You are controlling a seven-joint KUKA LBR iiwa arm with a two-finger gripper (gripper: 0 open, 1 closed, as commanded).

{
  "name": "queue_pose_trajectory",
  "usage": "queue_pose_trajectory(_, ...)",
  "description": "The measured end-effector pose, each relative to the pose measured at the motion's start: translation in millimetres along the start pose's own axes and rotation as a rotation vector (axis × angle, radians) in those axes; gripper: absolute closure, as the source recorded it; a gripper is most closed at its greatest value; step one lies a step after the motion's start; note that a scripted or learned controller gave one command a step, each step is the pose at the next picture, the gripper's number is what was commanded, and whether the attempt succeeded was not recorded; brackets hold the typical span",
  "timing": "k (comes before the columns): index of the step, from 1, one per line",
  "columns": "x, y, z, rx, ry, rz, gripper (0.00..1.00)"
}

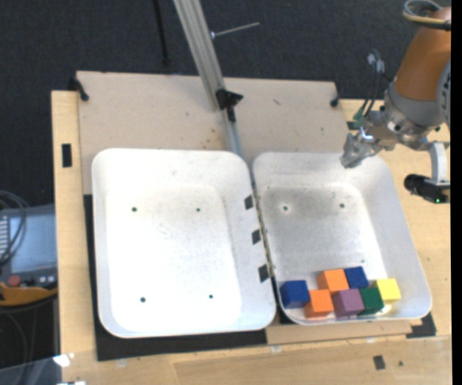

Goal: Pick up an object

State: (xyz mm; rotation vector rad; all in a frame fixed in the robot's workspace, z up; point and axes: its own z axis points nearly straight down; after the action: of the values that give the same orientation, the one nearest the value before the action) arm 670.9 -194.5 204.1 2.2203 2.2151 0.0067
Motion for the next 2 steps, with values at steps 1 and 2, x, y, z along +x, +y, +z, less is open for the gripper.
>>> queue_pose_trajectory(1,-1,2,-45,-0.001,-0.001,-0.003,1.00)
queue_pose_trajectory(2,44,-32,-42,0.006,0.000,-0.008,1.00)
